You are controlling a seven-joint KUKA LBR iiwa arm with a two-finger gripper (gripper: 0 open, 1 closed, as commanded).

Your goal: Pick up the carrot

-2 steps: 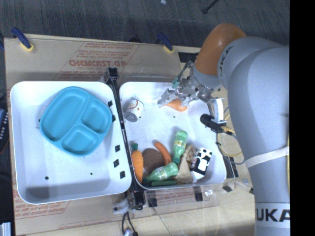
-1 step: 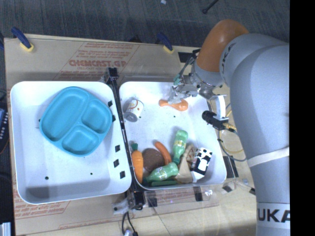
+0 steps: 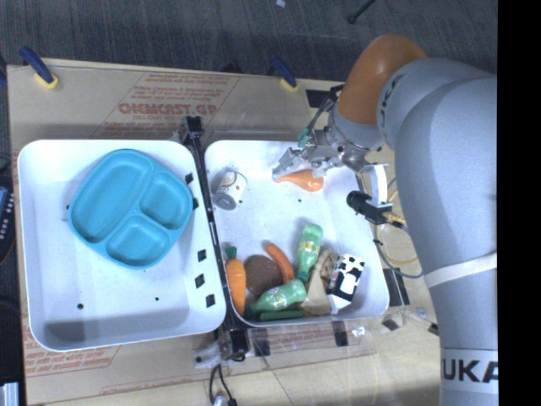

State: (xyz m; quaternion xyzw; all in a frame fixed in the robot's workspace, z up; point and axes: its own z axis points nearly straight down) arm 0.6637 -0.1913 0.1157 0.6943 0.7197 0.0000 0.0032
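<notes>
Plainly, carrot [image 3: 236,284] lies orange, stubby, tapered.

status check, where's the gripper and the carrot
Gripper at right bin far edge, over an orange piece. Carrot lies at near-left, untouched. Brown item and green bottle crowd it.

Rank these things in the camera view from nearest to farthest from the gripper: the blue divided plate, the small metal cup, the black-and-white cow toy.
Measured from the gripper:
1. Small metal cup, just to its left in the right bin, near the divider.
2. Black-and-white cow toy, lower down, at the right bin's near right corner.
3. Blue divided plate, far left, in the left bin.
</notes>
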